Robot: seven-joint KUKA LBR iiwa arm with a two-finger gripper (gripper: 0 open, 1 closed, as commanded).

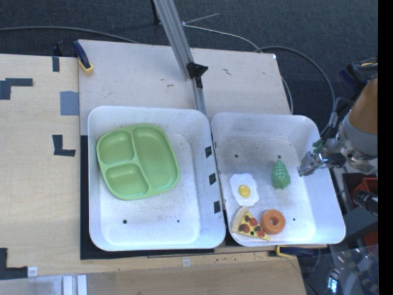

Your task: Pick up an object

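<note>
Over at the right rim of the right bin (319,134), the gripper (309,164) hangs at the end of the grey arm (359,134), whose orange band shows just above the wrist. It sits above the bin's right wall, and from where I stand I cannot tell how the tool's tip is set; it is small and blurred against the white plastic. Nothing shows pinched in it.

Inside that right bin lie four toy foods. A green, bumpy, cone-shaped piece (280,174) stands nearest the gripper, just to its left and apart from it. A fried egg (244,189) lies further left, near the bin's middle. Below the egg, by the front wall, a pizza slice (248,224) rests with a glazed doughnut (273,221) just beside it on the right, the two touching or very nearly so.

The left bin (98,226) holds a light green divided plate (137,161) with three compartments, lying flat towards the bin's upper left part.

A slanted metal rail (175,29) runs down from the top of the scene and ends near where the two bins meet. Both bins sit on a pale bench (37,165) marked with grey tape pieces
</note>
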